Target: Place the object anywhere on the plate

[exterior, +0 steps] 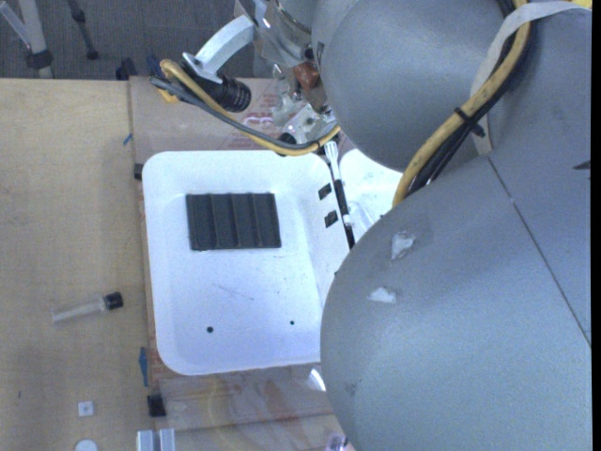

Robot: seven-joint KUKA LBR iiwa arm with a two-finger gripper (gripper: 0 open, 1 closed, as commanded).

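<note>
A dark grey ribbed rectangular slab (234, 221) lies flat in the far half of the left white bin (169, 346). The arm's large grey body (451, 252) covers nearly all of the right bin (371, 184), so what lies in it is hidden. The gripper (299, 111) hangs below the orange-banded wrist, over the far rim where the two bins meet, behind and to the right of the slab. Nothing can be seen held in it.
A yellow and black cable (202, 87) loops out from the wrist over the bench's far edge. Black clips (329, 205) sit on the divider between the bins. A small pale cylinder with a black cap (86, 306) lies on the wooden bench to the left.
</note>
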